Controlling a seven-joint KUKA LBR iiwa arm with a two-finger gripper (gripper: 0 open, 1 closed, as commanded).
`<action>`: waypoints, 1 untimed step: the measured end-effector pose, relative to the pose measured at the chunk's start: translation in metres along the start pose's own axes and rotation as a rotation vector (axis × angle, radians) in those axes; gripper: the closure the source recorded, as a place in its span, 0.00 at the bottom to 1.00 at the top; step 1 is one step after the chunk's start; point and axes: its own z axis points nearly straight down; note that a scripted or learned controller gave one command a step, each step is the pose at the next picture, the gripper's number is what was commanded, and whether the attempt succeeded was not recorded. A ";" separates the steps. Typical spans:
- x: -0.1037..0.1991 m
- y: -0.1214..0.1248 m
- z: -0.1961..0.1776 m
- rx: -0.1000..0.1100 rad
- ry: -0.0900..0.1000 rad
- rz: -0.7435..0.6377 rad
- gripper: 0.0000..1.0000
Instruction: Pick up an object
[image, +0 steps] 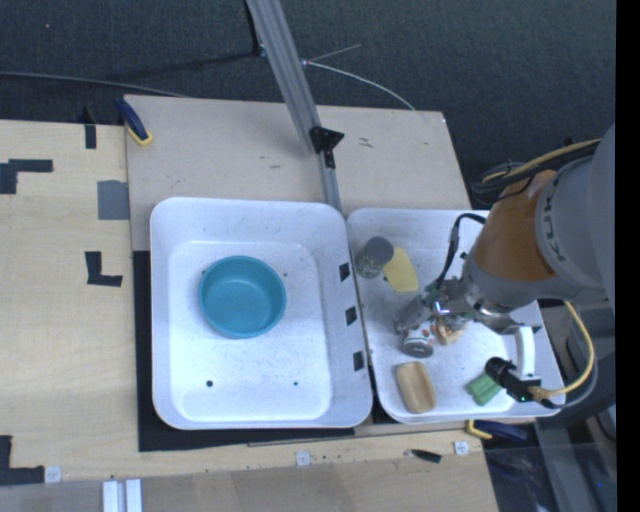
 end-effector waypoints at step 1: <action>-0.002 0.003 -0.016 -0.011 -0.003 0.000 1.00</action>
